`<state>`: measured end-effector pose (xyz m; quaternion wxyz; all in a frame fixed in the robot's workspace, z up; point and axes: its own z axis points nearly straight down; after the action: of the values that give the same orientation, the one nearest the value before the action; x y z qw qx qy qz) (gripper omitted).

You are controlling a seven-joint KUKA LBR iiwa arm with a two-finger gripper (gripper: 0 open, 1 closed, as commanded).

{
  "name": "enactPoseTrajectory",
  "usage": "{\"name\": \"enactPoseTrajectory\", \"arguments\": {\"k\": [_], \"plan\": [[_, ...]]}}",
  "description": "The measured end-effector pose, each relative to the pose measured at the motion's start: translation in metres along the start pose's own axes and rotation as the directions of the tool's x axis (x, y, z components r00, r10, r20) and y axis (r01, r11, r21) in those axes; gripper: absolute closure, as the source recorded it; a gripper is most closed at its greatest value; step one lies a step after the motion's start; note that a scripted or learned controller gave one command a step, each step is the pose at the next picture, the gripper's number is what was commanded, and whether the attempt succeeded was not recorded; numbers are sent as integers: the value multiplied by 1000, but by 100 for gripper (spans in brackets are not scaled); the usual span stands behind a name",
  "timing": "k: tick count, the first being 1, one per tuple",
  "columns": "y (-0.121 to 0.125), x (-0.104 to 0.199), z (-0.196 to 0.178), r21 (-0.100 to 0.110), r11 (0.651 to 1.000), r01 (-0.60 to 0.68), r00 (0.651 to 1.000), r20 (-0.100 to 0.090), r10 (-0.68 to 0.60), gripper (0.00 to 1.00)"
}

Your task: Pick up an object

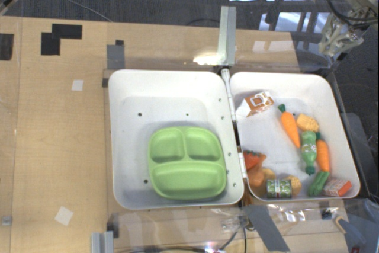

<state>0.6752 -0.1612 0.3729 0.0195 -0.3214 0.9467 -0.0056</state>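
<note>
Gripper [339, 39] is hovering top right, outside the bins, past the right bin's [320, 81] far corner; can't tell its state. Nothing is sitting in it. Toys are lying in the right bin: carton [259, 103] at the far left, carrot [289, 128], corn [307, 122], bottle [308, 150], can [279, 187] near front. Green tray [187, 162] is sitting in the left bin [136, 92].

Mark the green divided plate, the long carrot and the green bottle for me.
green divided plate [187, 163], camera view, ridge between compartments.
long carrot [289, 128], camera view, mid-body.
green bottle [308, 150], camera view, middle of its body.
</note>
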Motion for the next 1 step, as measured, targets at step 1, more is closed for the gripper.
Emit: {"name": "enactPoseTrajectory", "arguments": {"k": [1], "plan": [[0, -3, -14, 7, 1000, 0, 1000, 10, 0, 100]]}}
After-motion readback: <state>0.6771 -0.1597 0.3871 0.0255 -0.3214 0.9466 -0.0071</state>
